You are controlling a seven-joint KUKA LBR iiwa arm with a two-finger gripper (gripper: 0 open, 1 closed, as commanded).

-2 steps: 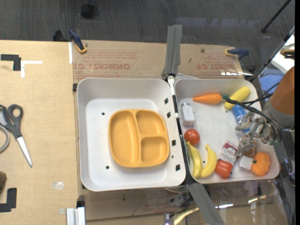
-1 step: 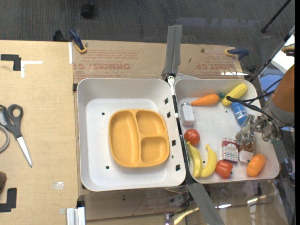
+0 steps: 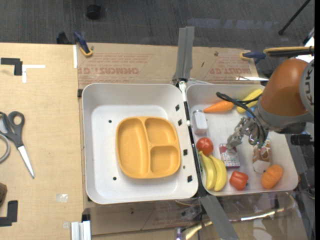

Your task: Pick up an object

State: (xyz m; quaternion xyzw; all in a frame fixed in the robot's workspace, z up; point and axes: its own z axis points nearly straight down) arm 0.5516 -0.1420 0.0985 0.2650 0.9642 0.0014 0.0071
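My gripper (image 3: pixel 239 134) hangs low in the right bin (image 3: pixel 287 186), fingers spread, seemingly gripping nothing, tips just above the pink packet (image 3: pixel 230 158) beside the bananas (image 3: pixel 213 170) and tomato (image 3: pixel 204 145).

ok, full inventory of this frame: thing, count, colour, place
bins: 2, white, side by side on bench
divided plate: 1, yellow-orange, left bin
carrot: 1, orange, right bin, top
tomato: 1, red, right bin
bananas: 1 bunch, yellow, right bin, bottom
pepper: 1, red, right bin, bottom
small packet: 1, pink-white, under the hand
white block: 1, right bin, left side
scissors: 1, grey, bench left
arm: 1, grey, orange band, from right
hand: 1, over right bin
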